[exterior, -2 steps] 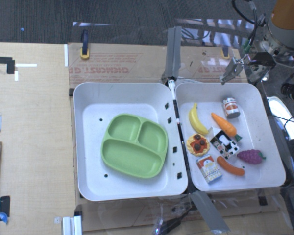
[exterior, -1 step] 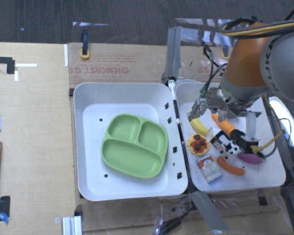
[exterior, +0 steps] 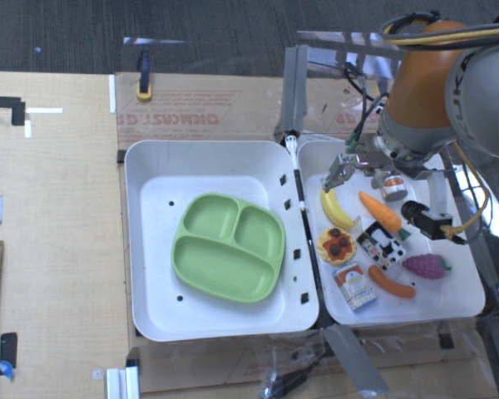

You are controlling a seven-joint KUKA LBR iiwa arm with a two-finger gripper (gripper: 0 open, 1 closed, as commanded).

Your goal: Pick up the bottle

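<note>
A small white bottle with a brownish top (exterior: 393, 188) lies at the back of the right bin (exterior: 470, 306), partly tucked under the wrist. My gripper (exterior: 339, 173) hangs over the back left part of that bin, just above the top end of the yellow banana (exterior: 336, 209). It is a short way left of the bottle and apart from it. Nothing shows held in it.
Also in the right bin are an orange carrot (exterior: 380, 211), a fruit tart (exterior: 337, 244), a black-and-white cow toy (exterior: 380, 246), purple grapes (exterior: 427, 265), a sausage (exterior: 391, 283) and a small carton (exterior: 355, 288). A green divided plate (exterior: 229, 248) lies in the left bin (exterior: 141, 223).
</note>
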